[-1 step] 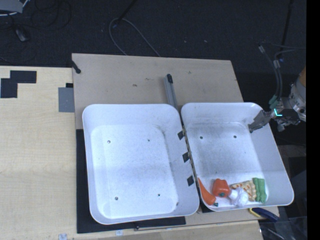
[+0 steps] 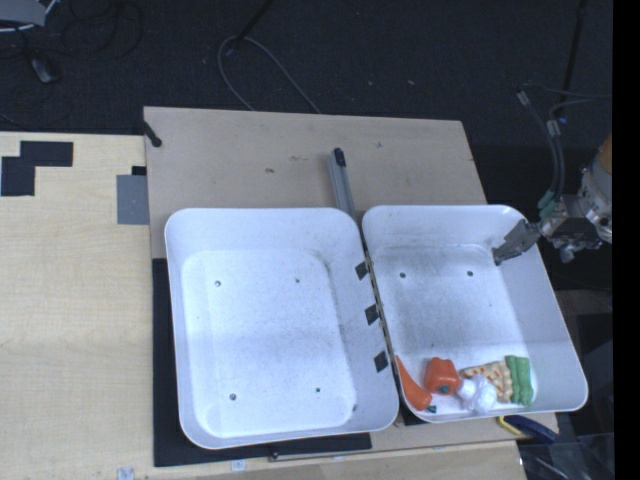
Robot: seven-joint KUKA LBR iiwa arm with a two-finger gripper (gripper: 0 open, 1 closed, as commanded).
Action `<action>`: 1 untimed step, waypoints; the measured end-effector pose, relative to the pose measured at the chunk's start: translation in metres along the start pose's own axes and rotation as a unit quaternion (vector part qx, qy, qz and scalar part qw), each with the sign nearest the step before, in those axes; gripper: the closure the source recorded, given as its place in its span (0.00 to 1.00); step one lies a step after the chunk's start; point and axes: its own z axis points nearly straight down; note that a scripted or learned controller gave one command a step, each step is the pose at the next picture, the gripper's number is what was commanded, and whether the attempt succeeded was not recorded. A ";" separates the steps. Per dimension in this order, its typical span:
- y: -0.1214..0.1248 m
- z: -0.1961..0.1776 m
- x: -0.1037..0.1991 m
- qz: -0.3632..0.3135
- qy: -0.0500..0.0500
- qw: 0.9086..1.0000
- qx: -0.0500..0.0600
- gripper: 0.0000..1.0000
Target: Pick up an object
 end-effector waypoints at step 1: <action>-0.002 0.063 0.003 0.000 0.001 1.000 0.003 0.00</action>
